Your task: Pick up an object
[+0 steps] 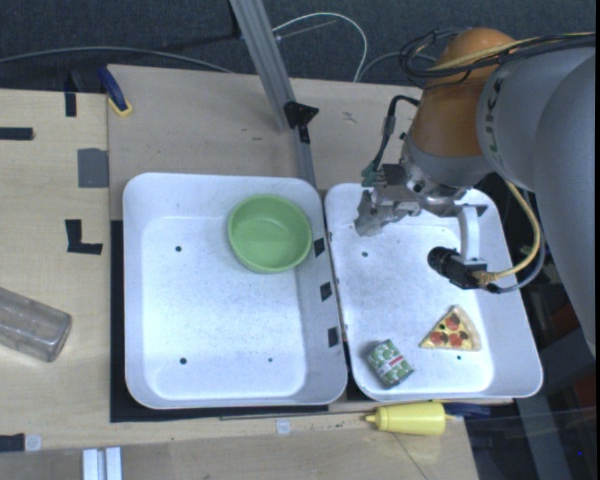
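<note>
A green bowl [270,233] sits upright at the back right of the left bin [160,298]. In the right bin [510,358] a pizza-slice toy [451,330] lies near the front right. A small green can [389,362] lies on its side at the front, left of the slice. My gripper [368,218] hangs over the back left of the right bin, well behind the can and the slice. Nothing shows between its fingers.
A yellow bottle [408,419] lies on the bench just in front of the right bin. A clear plastic cylinder [20,320] lies on the bench at the far left. A grey pole [270,58] slants down to the bins' back edge. Cables loop behind the arm.
</note>
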